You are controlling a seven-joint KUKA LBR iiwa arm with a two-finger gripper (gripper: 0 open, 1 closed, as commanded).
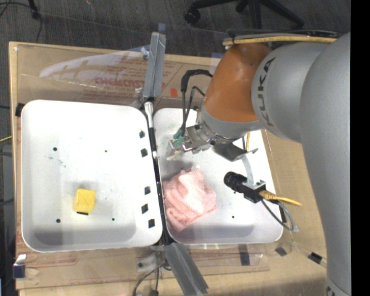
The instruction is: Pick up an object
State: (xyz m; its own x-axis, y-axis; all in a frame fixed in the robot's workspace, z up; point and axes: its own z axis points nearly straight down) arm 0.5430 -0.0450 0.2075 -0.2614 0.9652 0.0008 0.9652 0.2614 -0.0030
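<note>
Landmark: the grey divider bar running between the two shallow white plastic bins is serving as reference for every position below.
Arm: the grey KUKA arm with the orange band is reaching in over the bin right of the divider, wrist bent downward, apparently to bring the tool toward the bin floor.
Gripper: the two-finger gripper is hanging just right of the divider, above the far half of that bin.
Jaws: the wrist is hiding the tips; whether they are released or clenched cannot be told, and nothing is showing between them.
Candidate object 1: the crumpled pink soft cloth is lying right of the divider, touching the bin's inner wall, nearer the camera than the gripper and apart from it.
Candidate object 2: the small yellow sponge-like block is resting well left of the divider, in the left bin.
Judgement: no pickup is appearing yet; the cloth is looking like the closer target.
</note>
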